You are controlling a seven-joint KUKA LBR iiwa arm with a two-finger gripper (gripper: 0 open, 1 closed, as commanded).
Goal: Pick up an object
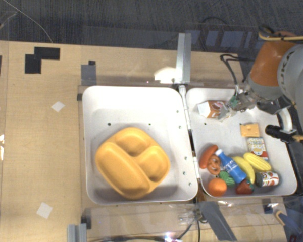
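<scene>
In the upper part of the right bin [292,150], the small carton [210,109] is found immediately left of the gripper [236,104], its long axis running left-right, though the state of the jaws cannot be told, while the cracker [249,129] and the toy-food cluster lie lower, well apart.

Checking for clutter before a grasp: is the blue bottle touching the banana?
Touching. The camera view shows the blue bottle lying against the banana, with no bin floor visible between them.
</scene>
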